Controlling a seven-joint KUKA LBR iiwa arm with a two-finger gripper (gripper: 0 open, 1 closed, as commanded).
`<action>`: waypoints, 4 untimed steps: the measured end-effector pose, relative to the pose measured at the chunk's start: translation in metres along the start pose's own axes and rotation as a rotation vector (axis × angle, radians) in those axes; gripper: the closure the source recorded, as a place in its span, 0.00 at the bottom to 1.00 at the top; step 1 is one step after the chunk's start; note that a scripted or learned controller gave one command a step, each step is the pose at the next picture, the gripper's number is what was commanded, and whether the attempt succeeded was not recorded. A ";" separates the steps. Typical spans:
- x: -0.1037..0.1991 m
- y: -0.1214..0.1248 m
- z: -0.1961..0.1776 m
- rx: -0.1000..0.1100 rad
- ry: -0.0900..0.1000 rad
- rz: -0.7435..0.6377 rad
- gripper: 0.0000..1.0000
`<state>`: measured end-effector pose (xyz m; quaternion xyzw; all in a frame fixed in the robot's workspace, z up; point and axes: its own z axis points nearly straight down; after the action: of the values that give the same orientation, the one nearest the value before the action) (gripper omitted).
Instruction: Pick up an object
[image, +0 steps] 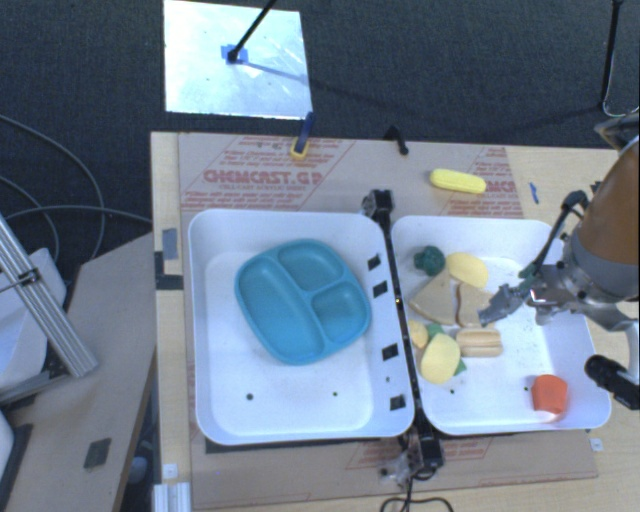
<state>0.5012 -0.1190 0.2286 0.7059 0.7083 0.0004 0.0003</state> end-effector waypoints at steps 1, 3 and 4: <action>0.000 0.001 -0.011 -0.004 -0.001 -0.003 1.00; 0.170 -0.012 0.007 0.001 0.003 -0.008 1.00; 0.155 -0.012 -0.112 -0.014 0.002 -0.002 1.00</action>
<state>0.4882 0.0361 0.3403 0.7053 0.7089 0.0059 0.0046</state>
